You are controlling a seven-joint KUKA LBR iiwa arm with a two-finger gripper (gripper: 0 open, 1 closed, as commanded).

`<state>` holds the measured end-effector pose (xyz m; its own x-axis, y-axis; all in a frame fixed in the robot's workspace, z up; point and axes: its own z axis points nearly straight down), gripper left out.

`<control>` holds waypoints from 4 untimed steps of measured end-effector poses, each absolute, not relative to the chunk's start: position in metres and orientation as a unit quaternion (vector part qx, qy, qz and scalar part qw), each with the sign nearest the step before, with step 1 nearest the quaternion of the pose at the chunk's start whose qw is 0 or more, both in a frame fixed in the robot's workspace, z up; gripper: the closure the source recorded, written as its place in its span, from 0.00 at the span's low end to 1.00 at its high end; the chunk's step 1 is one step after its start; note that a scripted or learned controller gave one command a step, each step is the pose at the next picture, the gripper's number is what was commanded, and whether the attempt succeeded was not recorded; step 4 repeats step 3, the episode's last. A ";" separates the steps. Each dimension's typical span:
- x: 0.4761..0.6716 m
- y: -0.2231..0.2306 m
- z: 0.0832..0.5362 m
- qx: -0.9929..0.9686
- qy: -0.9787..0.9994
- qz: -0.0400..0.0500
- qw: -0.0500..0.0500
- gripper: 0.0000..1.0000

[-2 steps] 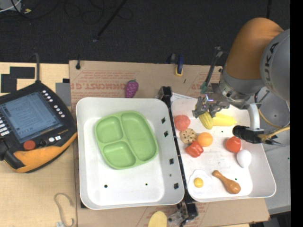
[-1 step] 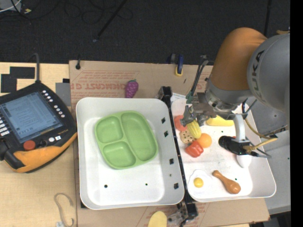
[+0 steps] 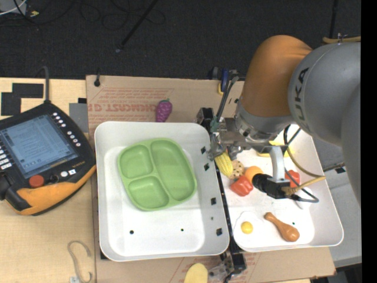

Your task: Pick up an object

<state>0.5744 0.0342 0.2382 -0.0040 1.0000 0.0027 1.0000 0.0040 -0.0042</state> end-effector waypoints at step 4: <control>0.551 0.098 0.218 -0.709 -0.705 0.002 0.002 1.00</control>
